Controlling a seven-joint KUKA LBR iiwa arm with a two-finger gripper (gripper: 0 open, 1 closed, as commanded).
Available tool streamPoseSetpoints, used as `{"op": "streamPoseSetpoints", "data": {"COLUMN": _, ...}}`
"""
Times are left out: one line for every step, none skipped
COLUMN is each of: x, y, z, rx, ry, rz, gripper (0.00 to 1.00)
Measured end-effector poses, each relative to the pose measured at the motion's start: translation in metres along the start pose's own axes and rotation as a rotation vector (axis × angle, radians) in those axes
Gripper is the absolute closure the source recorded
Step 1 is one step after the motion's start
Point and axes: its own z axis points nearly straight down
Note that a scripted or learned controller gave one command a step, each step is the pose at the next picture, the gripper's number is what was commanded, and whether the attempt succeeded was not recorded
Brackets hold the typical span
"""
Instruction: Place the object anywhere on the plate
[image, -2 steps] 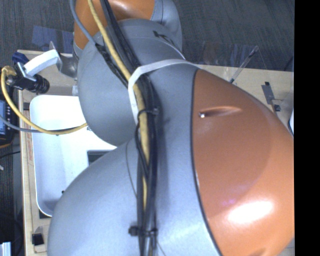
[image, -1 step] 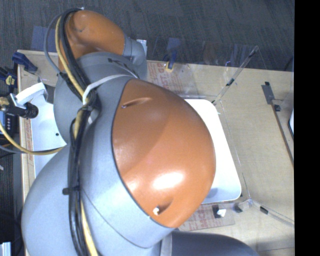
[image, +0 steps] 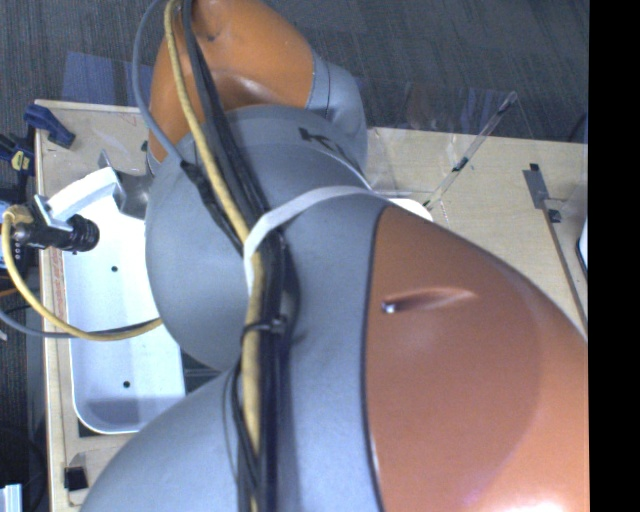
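The arm (image: 330, 300) sits right over my lens; a white bin (image: 110, 300) peeks out at nine o'clock. I can't make out the object, the plate or the gripper's state, so weight and grasp point are beyond judging.

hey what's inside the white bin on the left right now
The visible part of the left bin shows bare white floor with a few small dark spots and a yellow cable looping over its edge. The arm covers the rest, so anything there is hidden.

Grey-orange arm (image: 330, 330), yellow-black cables (image: 215, 150)
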Motion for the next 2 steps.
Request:
{"op": "streamPoseSetpoints", "data": {"x": 0.0012, "y": 0.0018, "z": -0.0092, "rx": -0.005, "ry": 0.004, "rz": 0.0, "gripper": 1.0}}
{"op": "streamPoseSetpoints", "data": {"x": 0.0021, "y": 0.0017, "z": -0.0187, "rx": -0.009, "ry": 0.01, "rz": -0.003, "gripper": 1.0}}
